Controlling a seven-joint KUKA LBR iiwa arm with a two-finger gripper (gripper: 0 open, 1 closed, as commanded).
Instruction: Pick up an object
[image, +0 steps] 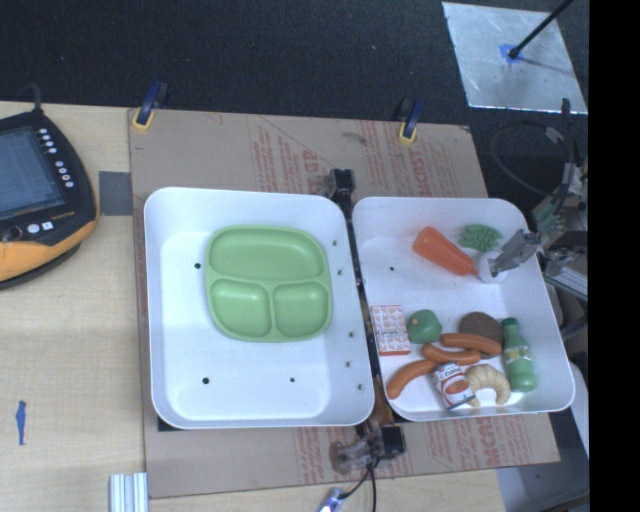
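Carrot (444, 251) lying at twelve o'clock in the right bin (560, 330), not yet lifted. Gripper (507, 256) reaching in from three o'clock, just beside the carrot's broad end. Impossible to tell its state. Whole pick remaining.

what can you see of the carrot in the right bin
The carrot is an orange toy, plastic by its look, tapered, with a ruffled green leafy top lying just past its narrow end. It lies flat and slanted in the far part of the right bin, thick end toward the bin's middle, apart from the pile of food at the near end. The gripper sits at its narrow end, seemingly touching it.
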